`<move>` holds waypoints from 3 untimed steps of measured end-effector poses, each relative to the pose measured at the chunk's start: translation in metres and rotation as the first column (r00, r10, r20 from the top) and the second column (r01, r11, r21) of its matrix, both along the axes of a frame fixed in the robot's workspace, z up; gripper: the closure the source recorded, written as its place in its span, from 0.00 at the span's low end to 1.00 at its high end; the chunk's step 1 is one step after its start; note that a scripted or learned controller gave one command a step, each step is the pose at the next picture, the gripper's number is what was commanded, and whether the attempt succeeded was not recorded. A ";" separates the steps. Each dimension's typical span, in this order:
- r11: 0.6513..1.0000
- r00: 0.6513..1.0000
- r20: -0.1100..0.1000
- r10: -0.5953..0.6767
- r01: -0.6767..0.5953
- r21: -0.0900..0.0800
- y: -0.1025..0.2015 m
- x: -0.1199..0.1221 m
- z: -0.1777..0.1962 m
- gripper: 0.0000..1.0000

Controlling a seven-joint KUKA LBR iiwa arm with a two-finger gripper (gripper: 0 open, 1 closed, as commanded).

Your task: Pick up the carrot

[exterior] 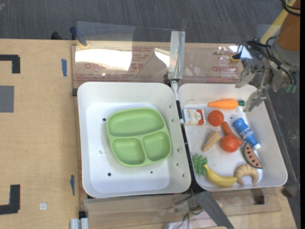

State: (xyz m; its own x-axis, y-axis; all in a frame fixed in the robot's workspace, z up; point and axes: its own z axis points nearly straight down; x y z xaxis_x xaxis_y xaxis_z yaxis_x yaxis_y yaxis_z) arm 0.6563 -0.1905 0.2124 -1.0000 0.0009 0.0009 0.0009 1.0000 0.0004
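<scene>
The orange carrot point(222, 104) lies on its side at the back of the right bin point(279, 173), its green tip pointing right. My gripper point(248, 91) hangs over the bin's back right corner, just right of that green tip and apart from it. Its two fingers are spread open and nothing is between them.
The right bin also holds a small carton point(193, 116), a tomato point(215, 118), a blue bottle point(245, 132), a cone point(211, 140), an orange fruit point(229, 143), a watermelon slice point(252, 156), a banana point(219, 177) and a croissant point(247, 174). A green divided plate point(138, 136) sits in the left bin point(90, 128).
</scene>
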 end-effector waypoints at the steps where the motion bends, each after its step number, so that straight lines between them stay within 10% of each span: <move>1: 0.994 0.994 0.005 -0.111 0.111 0.000 -0.005 0.007 -0.116 0.00; 2: 0.981 0.981 0.000 -0.192 0.192 -0.004 0.022 0.005 -0.124 0.00; 3: 0.883 0.883 0.009 -0.469 0.469 0.002 0.021 -0.036 -0.124 0.00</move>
State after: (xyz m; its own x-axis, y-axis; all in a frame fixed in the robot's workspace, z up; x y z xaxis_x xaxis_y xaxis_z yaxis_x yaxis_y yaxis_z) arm 0.6206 -0.1698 0.0885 -0.8829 0.4695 -0.0077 0.4695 0.8829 0.0026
